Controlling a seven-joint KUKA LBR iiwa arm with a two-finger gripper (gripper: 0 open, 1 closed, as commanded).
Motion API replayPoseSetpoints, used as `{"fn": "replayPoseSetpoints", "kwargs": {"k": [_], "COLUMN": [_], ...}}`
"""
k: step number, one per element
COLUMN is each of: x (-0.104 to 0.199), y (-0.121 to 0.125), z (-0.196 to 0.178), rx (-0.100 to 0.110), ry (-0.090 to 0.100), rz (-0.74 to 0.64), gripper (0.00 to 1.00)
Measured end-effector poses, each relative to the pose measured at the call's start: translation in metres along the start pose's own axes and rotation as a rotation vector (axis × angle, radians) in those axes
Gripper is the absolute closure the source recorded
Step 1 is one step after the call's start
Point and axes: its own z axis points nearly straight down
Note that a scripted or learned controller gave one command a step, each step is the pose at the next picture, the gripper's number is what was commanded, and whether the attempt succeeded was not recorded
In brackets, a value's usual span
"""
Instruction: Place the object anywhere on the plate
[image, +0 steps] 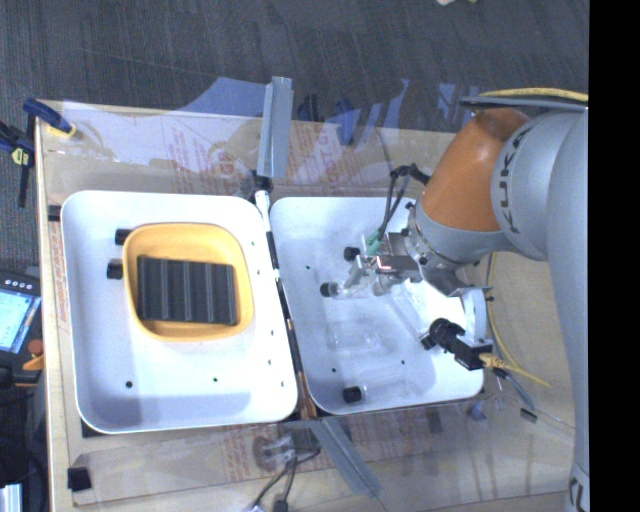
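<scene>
A yellow plate (185, 240) with a dark ridged centre lies in the left bin (100, 380). My gripper (362, 274) is low over the upper middle of the right bin (310, 230), far to the right of the plate. A faint, clear shape (358, 335) lies on the bin floor just below the gripper; what it is cannot be made out. Nothing is visibly held.
Small black pegs dot the bin floors, such as the peg (327, 290) left of the gripper, the peg (351, 394) near the front and the peg (122, 237) beside the plate. A ridge (280, 300) divides the bins. The arm's orange band (465, 180) overhangs the right bin's far corner.
</scene>
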Motion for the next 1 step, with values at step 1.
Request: {"fn": "replayPoseSetpoints", "kwargs": {"k": [1], "x": [0.0822], "y": [0.0371], "z": [-0.0191], "rx": [0.000], "ry": [-0.001], "rz": [-0.073], "gripper": [1.00]}}
